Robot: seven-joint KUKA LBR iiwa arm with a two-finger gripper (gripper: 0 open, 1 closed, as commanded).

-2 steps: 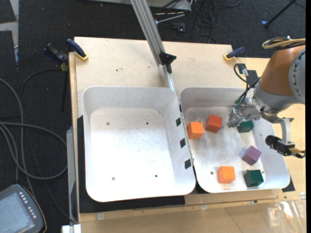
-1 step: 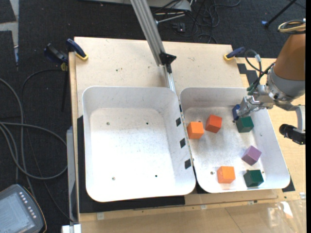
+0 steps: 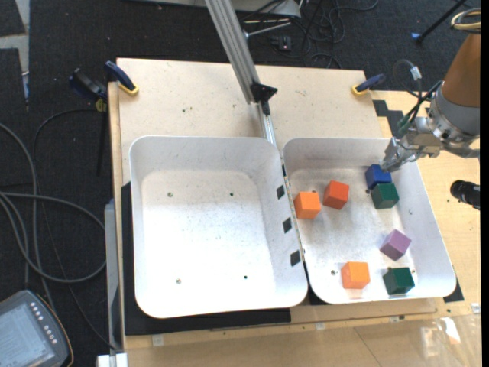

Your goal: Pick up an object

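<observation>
- The gripper (image 3: pixel 394 159) is hanging at the right bin's (image 3: pixel 432 228) far right rim, its metal tip poised just above the blue cube (image 3: pixel 377 177); whether it is gripping anything, I cannot tell.
- The blue cube is sitting against the upper green cube (image 3: pixel 385 196), both lying near that same far right corner of the right bin.
- Two orange blocks are resting toward the bin's left side: one (image 3: pixel 307 204) close to the left wall, the redder one (image 3: pixel 336 194) beside it.
- A lilac cube (image 3: pixel 396 244), another orange block (image 3: pixel 355 274) and a dark green cube (image 3: pixel 399 280) are lying along the bin's near edge.
- The bin itself is showing smooth, speckled white plastic with rounded corners.
</observation>
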